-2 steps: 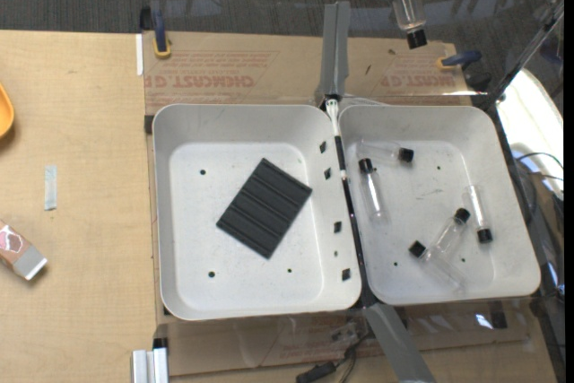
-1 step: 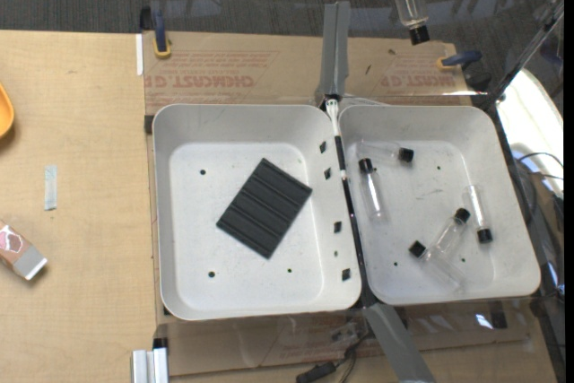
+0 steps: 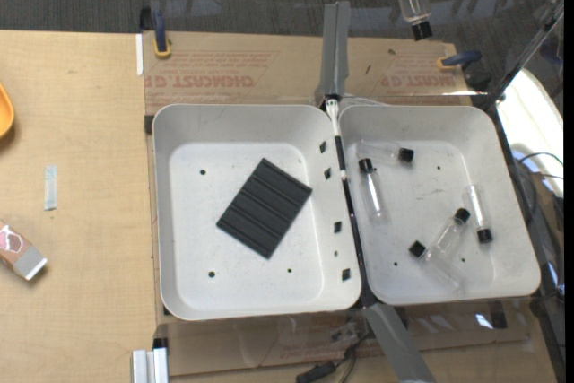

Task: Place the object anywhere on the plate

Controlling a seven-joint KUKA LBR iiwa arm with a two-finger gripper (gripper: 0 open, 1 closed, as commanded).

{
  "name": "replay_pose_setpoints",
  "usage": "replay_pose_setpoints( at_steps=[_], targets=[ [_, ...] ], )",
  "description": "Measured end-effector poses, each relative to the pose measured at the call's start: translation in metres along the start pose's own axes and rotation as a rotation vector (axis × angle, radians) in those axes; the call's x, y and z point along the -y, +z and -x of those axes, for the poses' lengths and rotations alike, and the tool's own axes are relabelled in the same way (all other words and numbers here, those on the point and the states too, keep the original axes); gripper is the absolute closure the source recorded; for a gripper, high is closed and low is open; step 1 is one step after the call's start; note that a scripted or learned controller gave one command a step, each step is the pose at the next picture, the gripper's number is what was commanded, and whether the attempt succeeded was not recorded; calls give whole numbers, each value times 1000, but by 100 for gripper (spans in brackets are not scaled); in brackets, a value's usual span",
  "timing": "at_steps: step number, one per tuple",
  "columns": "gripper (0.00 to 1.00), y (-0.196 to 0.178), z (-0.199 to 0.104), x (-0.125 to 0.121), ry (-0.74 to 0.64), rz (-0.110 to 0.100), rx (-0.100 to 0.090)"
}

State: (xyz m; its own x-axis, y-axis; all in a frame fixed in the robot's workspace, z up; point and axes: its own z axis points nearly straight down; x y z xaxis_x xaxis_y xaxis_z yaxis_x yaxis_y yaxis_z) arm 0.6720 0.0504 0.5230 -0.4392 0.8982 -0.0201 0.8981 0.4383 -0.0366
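A dark ribbed rectangular plate (image 3: 265, 207) lies tilted in the middle of the left bin (image 3: 170, 220). The right bin (image 3: 511, 193) holds several clear tubes with black caps: one (image 3: 371, 190) near its left wall, one (image 3: 476, 211) at the right, and one (image 3: 439, 241) lying aslant toward the front. A small loose black cap (image 3: 405, 155) sits near the back. My gripper (image 3: 417, 13) hangs high above the bench, behind the far edge of the right bin and well away from the tubes and the plate. Nothing is seen in it.
On the wooden bench to the left lie a small silver strip (image 3: 50, 188) and a red-and-white block (image 3: 20, 252), with an orange object (image 3: 4, 114) at the edge. Clamps (image 3: 160, 42) (image 3: 458, 61) hold the cardboard behind the bins. A grey divider (image 3: 335, 49) rises between the bins.
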Motion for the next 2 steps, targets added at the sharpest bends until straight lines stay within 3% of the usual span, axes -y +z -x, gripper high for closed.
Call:
replay_pose_setpoints(
  at_steps=[2],
  targets=[
    [100,-15,1,-2,-1,-3,4]
  ],
)
